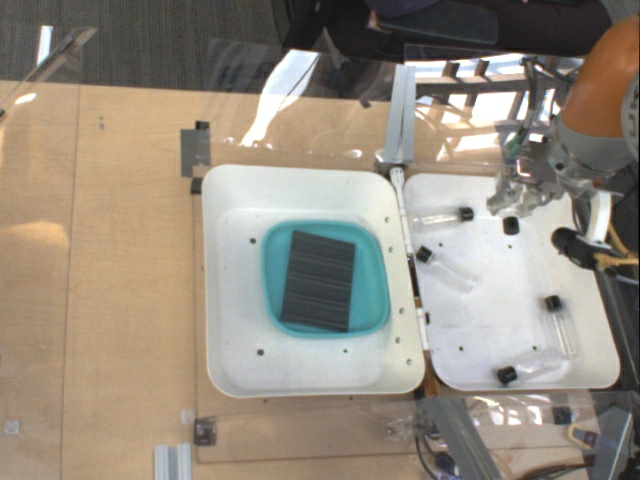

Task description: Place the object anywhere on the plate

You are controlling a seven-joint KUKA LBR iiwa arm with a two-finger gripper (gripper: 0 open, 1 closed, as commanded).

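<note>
Two bins side by side on the tabletop (110, 268), touching along a shared middle edge. In the left bin (230, 358), a plate (272, 268) near the centre, with a ridged block (320, 282) lying on it, slightly tilted, well inside the rim. In the right bin (500, 298), several small clear vials with caps, scattered well apart: one (440, 215) near the far edge, one (440, 265) by the left wall, one (558, 324) toward the right, one (528, 369) at the near edge. Above the right bin's far right corner, the gripper (512, 196), with the arm (600, 98) behind it.
</note>
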